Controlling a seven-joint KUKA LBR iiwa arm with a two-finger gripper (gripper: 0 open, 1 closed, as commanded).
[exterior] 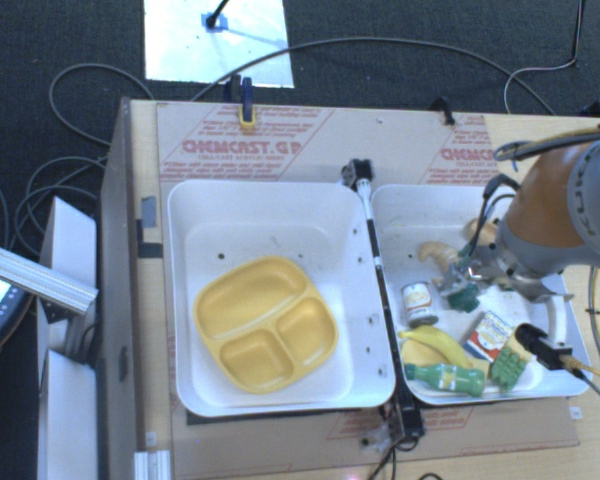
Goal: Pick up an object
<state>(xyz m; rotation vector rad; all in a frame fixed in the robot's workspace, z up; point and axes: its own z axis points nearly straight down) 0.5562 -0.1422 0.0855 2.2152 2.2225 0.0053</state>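
The right bin (430, 208) holds several small objects. A small can (417, 303) stands near its left wall. A yellow banana (435, 345) lies in front of it, and a green bottle (443, 376) lies along the front wall. A red and white box (489, 334) and a light green toy (509, 365) sit at the front right. A tan piece (435, 253) lies mid-bin. My gripper (470, 271) hangs low over the bin's middle, just above a dark green piece (462, 297) and right of the tan piece.
The left bin (270, 203) holds a yellow divided tray (266, 322). A black divider clip (358, 173) sits where the bins meet. The arm's orange band (545, 203) looms over the right bin's right side. Cables cross the floor behind the bench.
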